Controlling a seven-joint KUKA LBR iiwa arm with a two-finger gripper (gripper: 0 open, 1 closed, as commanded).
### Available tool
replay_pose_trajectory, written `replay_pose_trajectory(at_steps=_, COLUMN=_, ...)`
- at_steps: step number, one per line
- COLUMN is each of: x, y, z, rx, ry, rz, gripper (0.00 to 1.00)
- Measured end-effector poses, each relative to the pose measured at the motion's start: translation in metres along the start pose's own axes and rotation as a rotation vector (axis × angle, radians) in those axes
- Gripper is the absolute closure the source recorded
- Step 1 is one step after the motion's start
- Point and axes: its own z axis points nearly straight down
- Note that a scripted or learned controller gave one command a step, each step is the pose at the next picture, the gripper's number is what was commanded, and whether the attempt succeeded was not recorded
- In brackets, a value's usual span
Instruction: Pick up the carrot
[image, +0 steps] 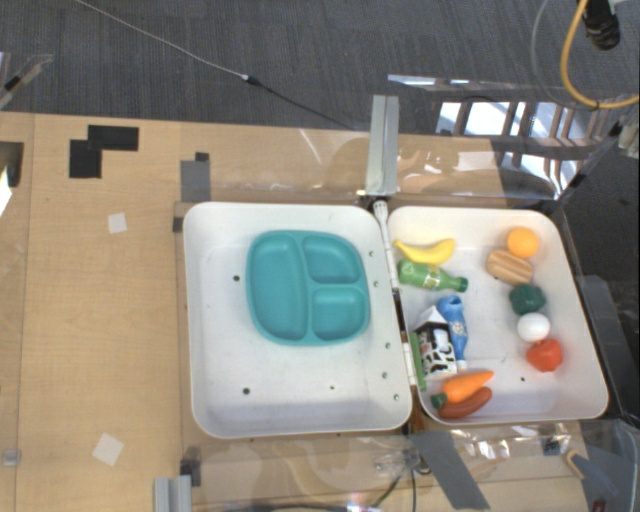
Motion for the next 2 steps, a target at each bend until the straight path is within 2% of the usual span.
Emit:
replay_pose_trajectory(at_steps=1, x=0.000, y=-0.001, z=-0.022, rx=0.001, ry=0.000, rz=-0.002, gripper=1.00)
replay_pose_trajectory(at_steps=2, x=0.000, y=0.000, z=0.012, rx=0.001, ry=-0.005, rz=-0.001, gripper=1.00)
